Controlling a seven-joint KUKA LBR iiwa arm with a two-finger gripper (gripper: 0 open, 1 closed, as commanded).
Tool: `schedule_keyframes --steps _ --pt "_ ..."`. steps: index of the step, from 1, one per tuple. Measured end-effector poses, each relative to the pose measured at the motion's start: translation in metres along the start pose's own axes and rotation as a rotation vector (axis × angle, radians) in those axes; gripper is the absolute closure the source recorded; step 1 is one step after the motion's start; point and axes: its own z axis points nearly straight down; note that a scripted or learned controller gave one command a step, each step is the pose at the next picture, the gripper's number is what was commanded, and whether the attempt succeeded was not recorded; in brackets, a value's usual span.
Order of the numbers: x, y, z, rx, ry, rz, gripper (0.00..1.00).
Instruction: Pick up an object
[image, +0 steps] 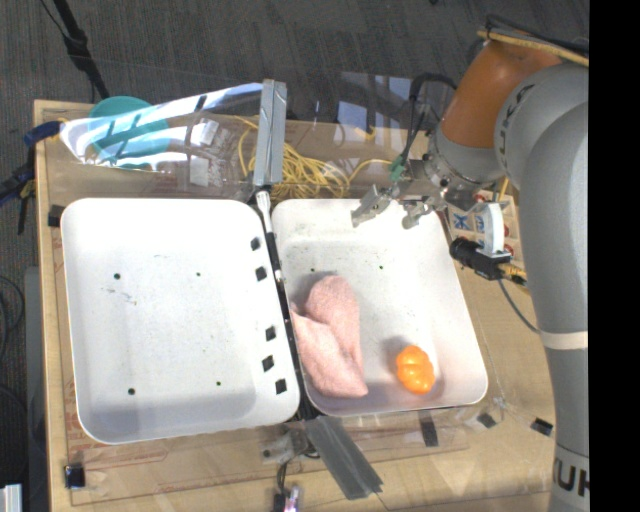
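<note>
The gripper (388, 213) is being held spread and unladen over the right bin (455, 300), where a pink cloth (333, 335) and orange ball (415, 368) are lying; dark carpet is surrounding the wooden bench (150, 465).

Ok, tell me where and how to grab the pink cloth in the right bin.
Probably best to take the pink cloth at its bunched upper end, where the folds stand highest, coming straight down from above. It lies limp and flat along the right bin beside the divider, so side approaches offer little to pinch. The orange ball sits apart, leaving room. The tool hovers over the bin's far edge.
</note>
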Motion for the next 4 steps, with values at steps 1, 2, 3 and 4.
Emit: schedule_keyframes --steps 1,2,3,4 --pt "0.017 -0.064 0.123 -0.001 0.000 0.071 0.00" --pt "0.071 -0.076 0.123 -0.002 -0.001 -0.036 0.00" --pt "0.071 -0.076 0.114 0.000 0.000 -0.041 1.00" --pt "0.130 -0.033 0.022 -0.003 0.000 -0.054 1.00"
